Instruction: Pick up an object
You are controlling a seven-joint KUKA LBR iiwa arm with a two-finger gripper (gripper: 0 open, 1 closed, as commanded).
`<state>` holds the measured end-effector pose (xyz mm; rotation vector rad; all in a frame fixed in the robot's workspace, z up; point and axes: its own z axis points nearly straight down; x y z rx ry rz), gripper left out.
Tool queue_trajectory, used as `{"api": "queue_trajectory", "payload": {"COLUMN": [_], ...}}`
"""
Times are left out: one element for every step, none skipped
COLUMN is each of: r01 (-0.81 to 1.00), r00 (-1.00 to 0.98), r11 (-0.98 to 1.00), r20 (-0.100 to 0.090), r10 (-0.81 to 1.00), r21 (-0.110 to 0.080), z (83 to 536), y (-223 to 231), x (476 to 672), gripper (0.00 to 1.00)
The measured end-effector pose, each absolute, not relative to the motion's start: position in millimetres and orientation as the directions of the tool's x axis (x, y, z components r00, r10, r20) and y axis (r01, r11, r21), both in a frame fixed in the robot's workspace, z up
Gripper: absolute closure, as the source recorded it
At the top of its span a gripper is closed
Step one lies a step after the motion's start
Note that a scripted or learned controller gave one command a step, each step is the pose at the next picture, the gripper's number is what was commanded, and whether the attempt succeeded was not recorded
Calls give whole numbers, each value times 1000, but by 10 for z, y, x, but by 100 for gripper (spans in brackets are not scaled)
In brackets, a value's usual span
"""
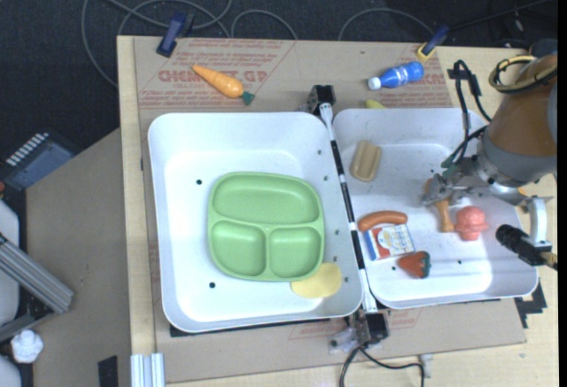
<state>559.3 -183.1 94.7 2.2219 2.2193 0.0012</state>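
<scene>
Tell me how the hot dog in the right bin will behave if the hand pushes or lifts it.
The hot dog is rounded and elongated, so it may roll sideways when pushed. It looks like a smooth toy, probably light and somewhat slippery. It touches the small carton, which might shift too.

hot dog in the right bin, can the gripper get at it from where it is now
Probably yes. The hot dog lies uncovered on the right bin floor beside a small carton, and the gripper is nearby with nothing between them.
</scene>
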Motion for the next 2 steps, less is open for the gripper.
{"api": "queue_trajectory", "payload": {"r01": [1000, 1000], "r00": [-2, -3], "r11": [2, 3], "r20": [1, 2], "r10": [1000, 1000], "r21": [0, 0], "z": [1193, 1857], "y": [-1290, -403], "x": [6462, 6059], "gripper": [100, 100]}}
